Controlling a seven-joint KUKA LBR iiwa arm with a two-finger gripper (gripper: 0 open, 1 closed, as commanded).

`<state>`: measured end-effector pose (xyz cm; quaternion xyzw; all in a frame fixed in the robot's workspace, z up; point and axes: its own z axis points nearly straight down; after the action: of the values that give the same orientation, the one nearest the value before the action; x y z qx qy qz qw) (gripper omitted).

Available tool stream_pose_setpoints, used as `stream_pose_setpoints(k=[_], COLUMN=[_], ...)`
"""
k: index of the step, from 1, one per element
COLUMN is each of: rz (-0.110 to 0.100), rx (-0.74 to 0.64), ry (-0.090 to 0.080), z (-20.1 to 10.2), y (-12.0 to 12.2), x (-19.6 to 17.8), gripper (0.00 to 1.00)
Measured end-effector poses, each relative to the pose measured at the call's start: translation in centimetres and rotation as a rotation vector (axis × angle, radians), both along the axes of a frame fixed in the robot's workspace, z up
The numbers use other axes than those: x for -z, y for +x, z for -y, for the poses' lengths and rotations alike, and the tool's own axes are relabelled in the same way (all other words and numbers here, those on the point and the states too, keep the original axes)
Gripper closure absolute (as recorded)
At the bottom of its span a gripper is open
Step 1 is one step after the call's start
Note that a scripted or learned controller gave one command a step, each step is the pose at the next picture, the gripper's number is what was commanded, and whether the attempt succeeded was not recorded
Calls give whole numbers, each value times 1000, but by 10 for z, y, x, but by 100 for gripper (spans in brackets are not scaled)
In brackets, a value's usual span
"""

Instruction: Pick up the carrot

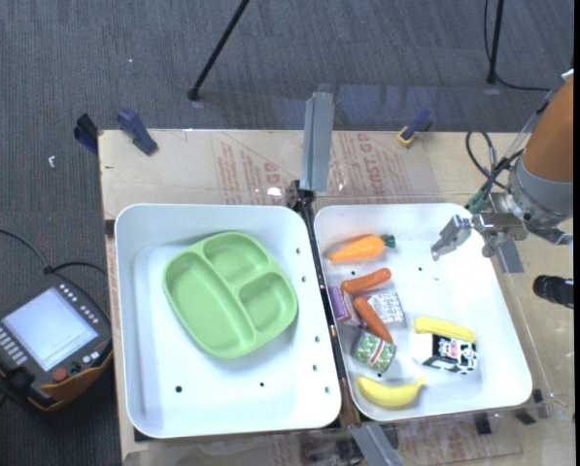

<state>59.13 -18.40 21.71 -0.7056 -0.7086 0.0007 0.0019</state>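
The carrot (358, 249), orange with a small green top, lies in the upper left part of the right bin (421, 219). My gripper (478, 240) hangs over the bin's upper right area, well to the right of the carrot. Its two fingers are spread apart with nothing between them.
The right bin also holds two orange-red sausages (366, 282), a patterned box (387, 308), a green carton (373, 351), a banana (390, 390), and a yellow-and-cow-print carton (446, 344). A green divided plate (231, 292) lies in the left bin (139, 357). A teach pendant (42, 341) sits at far left.
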Motion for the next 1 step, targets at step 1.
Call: stream_pose_setpoints(k=[1], rz=[-1], rx=[202], ry=[-1], z=[3], y=[-15], x=[-13], gripper=[0])
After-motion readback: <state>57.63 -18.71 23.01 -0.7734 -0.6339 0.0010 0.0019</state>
